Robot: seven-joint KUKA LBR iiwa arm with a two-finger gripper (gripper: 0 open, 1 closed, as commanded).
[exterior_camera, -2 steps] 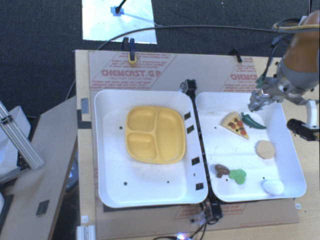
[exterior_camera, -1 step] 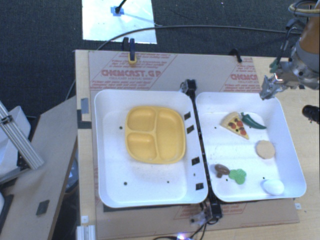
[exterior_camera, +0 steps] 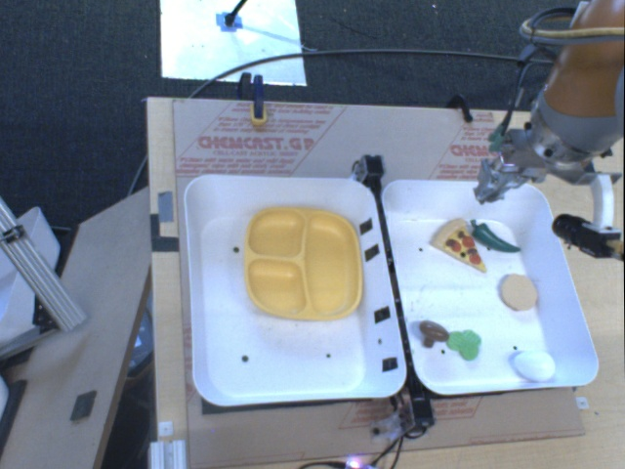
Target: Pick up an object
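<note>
Two shallow white bins sit side by side on the bench, the left bin (exterior_camera: 210,360) holding a single yellow divided plate (exterior_camera: 301,262) near its middle, the right bin (exterior_camera: 576,345) holding six small items. Contents, right bin: a toy pizza slice (exterior_camera: 459,243) toward the far side; a green pepper-like piece (exterior_camera: 495,237) touching or just beside the slice on its right; a tan round disc (exterior_camera: 519,292) further toward the near right; a small brown piece (exterior_camera: 433,333) and a green leafy piece (exterior_camera: 466,344) just beside each other near the front; a white egg-shaped item (exterior_camera: 533,365) in the near right corner. Gripper (exterior_camera: 491,186) hangs over the far edge of the right bin, above and a little right of the pizza slice; nothing visible between its fingers, and whether they are spread or closed I cannot tell at this size. Risks, as judged: the slice and the disc lie flat and thin, so the fingers may close over them and slide off; slice and pepper sit so close that a descent could nudge both and seize neither; the egg shape looks smooth and round and may squirt out toward the bin wall; a descent at the present spot may strike the far rim.
</note>
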